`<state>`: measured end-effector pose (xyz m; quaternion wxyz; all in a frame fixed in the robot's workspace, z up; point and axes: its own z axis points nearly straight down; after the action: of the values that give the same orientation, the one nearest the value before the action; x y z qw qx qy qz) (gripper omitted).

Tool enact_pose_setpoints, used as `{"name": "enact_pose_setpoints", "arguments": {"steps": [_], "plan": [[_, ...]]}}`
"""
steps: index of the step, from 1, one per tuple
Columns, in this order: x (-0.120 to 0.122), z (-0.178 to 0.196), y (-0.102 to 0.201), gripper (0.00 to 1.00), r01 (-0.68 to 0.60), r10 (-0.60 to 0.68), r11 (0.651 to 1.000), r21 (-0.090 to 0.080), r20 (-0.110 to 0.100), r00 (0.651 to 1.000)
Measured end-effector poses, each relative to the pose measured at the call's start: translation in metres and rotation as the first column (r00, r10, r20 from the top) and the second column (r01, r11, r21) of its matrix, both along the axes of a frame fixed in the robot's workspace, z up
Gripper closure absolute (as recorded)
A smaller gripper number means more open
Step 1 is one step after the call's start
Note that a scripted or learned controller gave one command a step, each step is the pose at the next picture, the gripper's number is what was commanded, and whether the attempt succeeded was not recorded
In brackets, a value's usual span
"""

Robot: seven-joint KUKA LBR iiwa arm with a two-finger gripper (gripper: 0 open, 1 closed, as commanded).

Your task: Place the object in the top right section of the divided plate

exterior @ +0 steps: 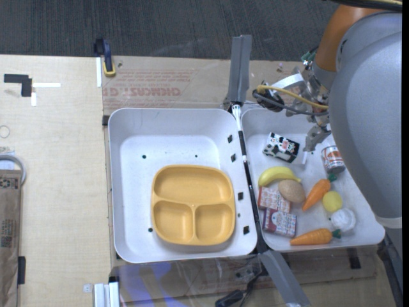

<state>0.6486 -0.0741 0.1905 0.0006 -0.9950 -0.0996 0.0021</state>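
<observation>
The gripper (pixel 314 139) hung over the right bin (pixel 255 128) near the toy cow (pixel 281 147), banana (pixel 277 174) and can (pixel 331 159); its state could not be told.

Robotics lab test cell. Pale plywood bench (pixel 57 171) carries two shallow white plastic bins (pixel 128 133) side by side, bracketed by grey metal struts (pixel 241 62). Large grey industrial arm with orange band (pixel 370 75) and loose cabling looms at right. Toy plastic food (pixel 300 200) in right bin. Dark carpet floor (pixel 160 18) beyond.
</observation>
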Motion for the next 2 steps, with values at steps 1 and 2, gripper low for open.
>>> {"name": "enact_pose_setpoints", "arguments": {"steps": [1,2], "plan": [[0.0,0.0,0.0,0.0,0.0,0.0,1.0,0.0,0.0,1.0],[0.003,0.0,0.042,0.0,-0.019,0.019,1.0,0.0,0.001,1.0]]}}
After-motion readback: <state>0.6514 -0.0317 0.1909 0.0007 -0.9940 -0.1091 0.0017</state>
